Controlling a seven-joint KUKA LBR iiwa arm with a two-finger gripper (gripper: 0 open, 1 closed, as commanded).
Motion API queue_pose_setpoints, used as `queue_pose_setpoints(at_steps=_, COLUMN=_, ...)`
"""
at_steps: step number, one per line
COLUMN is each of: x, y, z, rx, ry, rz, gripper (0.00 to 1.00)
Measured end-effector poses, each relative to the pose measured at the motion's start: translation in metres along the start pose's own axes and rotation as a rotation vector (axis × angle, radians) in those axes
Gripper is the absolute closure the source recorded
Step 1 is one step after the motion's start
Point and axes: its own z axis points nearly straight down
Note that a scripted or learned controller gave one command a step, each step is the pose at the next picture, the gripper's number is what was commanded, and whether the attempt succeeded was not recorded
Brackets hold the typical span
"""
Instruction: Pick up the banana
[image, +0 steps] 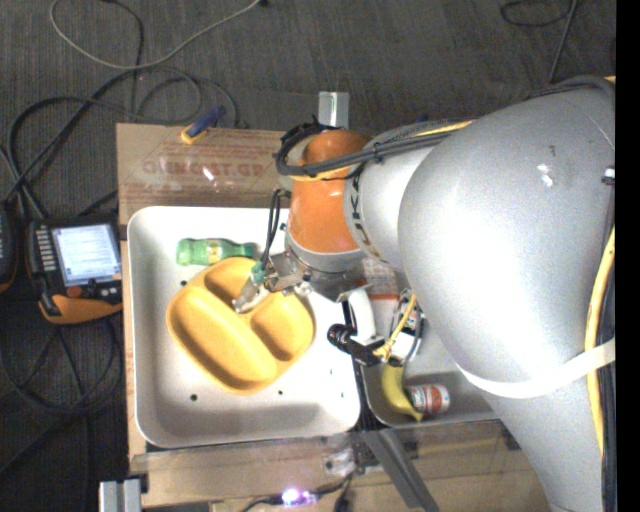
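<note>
Dark grey carpet (150, 40) surrounds the counter (200, 160), with black and white cables (90, 60) looping across it. On the floor to the left sits a small screen unit (80, 255) with an orange base.

Two shallow white bins sit side by side on the counter. Most of the left bin (160, 400) is in plain sight. It holds a yellow two-part dish (235, 330) lying tilted near its middle, and a green bottle (215, 250) lying on its side just behind the dish, near the bin's far wall.

A big grey arm (500, 250) reaches in from the right and hides most of the right bin (450, 412). An orange band (325, 205) circles the arm above the wrist. The hand (250, 293) hangs over the dish, its tip close to or touching the dish's middle ridge. I cannot tell how far its fingers are open, and nothing can be made out between them.

The banana (395, 392) lies in the right bin, near that bin's near left corner, beside a red and white can (432, 400) that lies on its side. Both sit well apart from the hand, partly under the arm.
</note>
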Motion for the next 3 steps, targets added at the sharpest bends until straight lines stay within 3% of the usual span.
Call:
queue_pose_setpoints(at_steps=1, x=-0.006, y=0.002, z=-0.011, rx=-0.011, ry=-0.008, rz=0.008, gripper=1.0)
queue_pose_setpoints(at_steps=2, x=0.037, y=0.009, z=-0.092, rx=0.018, ry=0.001, rz=0.014, gripper=1.0)
queue_pose_setpoints(at_steps=3, x=0.037, y=0.008, z=-0.097, rx=0.027, ry=-0.001, rz=0.012, gripper=1.0)
